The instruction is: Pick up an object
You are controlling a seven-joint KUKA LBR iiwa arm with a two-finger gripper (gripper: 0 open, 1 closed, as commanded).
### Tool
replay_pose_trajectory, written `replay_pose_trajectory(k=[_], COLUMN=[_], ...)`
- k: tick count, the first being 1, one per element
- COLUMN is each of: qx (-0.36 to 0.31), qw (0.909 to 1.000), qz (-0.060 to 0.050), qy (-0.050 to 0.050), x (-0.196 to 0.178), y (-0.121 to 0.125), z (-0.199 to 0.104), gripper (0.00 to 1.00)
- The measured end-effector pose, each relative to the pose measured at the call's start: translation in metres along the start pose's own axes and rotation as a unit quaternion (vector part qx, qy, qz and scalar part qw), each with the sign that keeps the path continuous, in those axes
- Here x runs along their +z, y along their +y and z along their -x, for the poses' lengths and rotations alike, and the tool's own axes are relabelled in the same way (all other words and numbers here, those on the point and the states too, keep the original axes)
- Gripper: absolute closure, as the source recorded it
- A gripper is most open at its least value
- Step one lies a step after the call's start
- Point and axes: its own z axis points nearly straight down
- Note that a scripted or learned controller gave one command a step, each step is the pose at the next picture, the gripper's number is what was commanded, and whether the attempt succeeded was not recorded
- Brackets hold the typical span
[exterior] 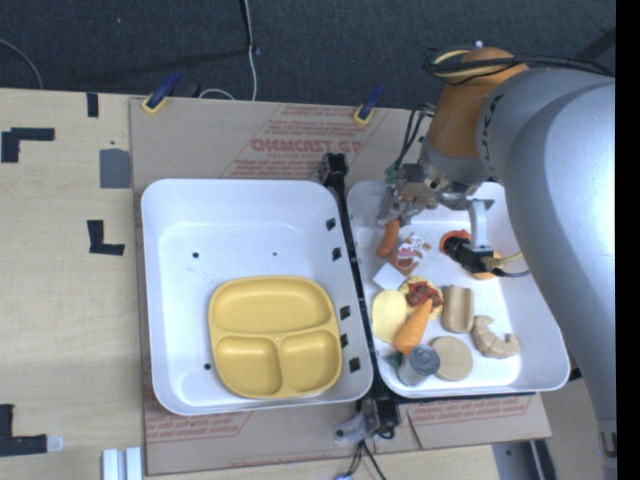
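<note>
I saw my end effector [402,208] low in the right bin [540,363], just above a small orange piece [388,239] (grip state unreadable from here).

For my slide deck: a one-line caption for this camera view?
Grey KUKA arm's gripper lowered over toy food in the right white bin; yellow divided plastic tray in the left bin.

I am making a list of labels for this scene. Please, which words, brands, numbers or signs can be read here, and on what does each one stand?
"CHEMCAST" in red print on the brown cardboard sheet under the two white bins; the letters after it are too blurred to read.
More red print runs slantwise on the same cardboard at its near edges, too small to read.
</note>
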Motion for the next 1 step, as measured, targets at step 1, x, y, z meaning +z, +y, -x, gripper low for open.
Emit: replay_pose_trajectory(k=[1], qx=[-0.003], qw=[1.0000], qz=[0.000], qy=[0.004], x=[-0.0929], y=[-0.0356], z=[-0.0715], gripper=[1.00])
